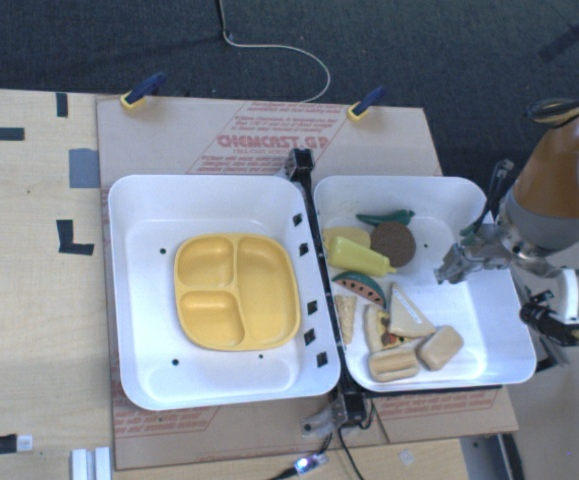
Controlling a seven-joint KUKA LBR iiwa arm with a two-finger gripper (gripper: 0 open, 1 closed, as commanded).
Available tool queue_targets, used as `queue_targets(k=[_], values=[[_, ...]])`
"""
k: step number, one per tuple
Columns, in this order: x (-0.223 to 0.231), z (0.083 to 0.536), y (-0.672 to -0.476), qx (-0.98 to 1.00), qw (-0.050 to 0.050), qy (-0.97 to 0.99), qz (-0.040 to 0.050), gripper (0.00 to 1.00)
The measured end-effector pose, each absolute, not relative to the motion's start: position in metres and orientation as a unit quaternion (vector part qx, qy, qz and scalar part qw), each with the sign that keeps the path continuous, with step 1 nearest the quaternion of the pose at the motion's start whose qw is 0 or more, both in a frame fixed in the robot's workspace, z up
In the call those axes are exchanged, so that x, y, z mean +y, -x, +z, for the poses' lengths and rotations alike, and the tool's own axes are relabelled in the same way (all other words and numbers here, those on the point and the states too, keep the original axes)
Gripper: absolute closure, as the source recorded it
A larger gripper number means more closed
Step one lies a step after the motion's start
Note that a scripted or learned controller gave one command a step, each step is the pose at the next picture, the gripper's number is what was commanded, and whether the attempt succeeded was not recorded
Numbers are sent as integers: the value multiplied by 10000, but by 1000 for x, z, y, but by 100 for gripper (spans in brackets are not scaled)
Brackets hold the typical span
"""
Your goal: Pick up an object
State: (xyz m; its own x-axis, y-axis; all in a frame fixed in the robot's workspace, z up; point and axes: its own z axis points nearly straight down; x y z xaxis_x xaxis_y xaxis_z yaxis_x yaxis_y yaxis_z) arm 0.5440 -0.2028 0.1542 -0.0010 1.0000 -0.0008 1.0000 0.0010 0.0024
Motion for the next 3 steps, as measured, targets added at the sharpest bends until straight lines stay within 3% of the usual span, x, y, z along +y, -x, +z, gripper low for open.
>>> queue_targets(k=[2, 3], values=[[-203, 226, -546, 7077, 11, -7065, 5, 100], [-152, 215, -550, 7091, -12, -7051, -2, 100]])
